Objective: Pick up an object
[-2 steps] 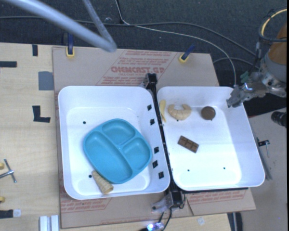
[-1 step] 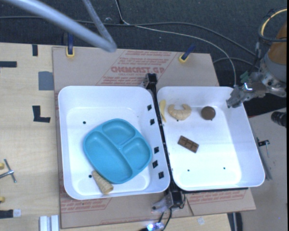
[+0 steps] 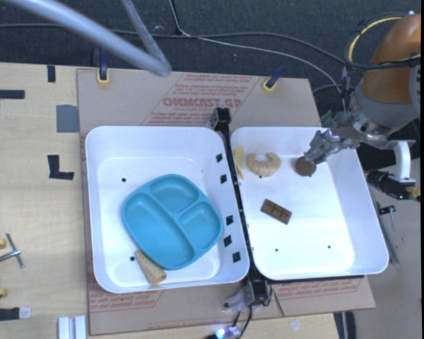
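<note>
My gripper (image 3: 316,150) hangs over the back right part of the right bin (image 3: 353,260), reaching in from the right. Its tip is right at a small round brown piece (image 3: 305,167) that lies on the bin floor; whether they touch is unclear. Left of that lies a beige curled pastry (image 3: 263,164), and beside it a thin yellow piece (image 3: 238,163) rests against the bin's left wall. A brown chocolate-bar block (image 3: 275,211) lies near the bin's middle.
The left bin (image 3: 102,189) holds a blue divided plate (image 3: 172,219) and a tan cone (image 3: 150,267) at its front. A black divider (image 3: 230,189) runs between the bins. Cables and a grey pole (image 3: 78,23) cross the back.
</note>
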Controlling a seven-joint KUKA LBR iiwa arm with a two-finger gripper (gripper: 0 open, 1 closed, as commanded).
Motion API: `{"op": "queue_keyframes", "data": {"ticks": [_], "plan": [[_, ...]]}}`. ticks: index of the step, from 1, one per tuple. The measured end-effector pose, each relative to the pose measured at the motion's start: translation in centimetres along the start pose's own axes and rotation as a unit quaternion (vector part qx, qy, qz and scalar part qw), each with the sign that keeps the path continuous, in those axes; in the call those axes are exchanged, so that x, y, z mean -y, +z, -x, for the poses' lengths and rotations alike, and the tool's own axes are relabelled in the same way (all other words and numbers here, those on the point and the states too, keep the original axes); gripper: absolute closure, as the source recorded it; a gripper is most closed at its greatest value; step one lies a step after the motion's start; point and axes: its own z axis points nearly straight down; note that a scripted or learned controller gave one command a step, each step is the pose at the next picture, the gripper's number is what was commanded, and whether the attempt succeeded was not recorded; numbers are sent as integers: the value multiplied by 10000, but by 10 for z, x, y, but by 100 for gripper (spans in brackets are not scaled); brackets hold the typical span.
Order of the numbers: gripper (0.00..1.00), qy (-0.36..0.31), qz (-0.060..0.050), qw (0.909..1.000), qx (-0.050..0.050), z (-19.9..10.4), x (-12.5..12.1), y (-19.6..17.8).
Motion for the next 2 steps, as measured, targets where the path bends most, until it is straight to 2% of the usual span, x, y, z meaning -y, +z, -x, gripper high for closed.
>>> {"op": "queue_keyframes", "data": {"ticks": [1,2], "plan": [[100,-1,3,10000,1,-54,10,-7],[100,1,-6,10000,3,-108,15,9]]}}
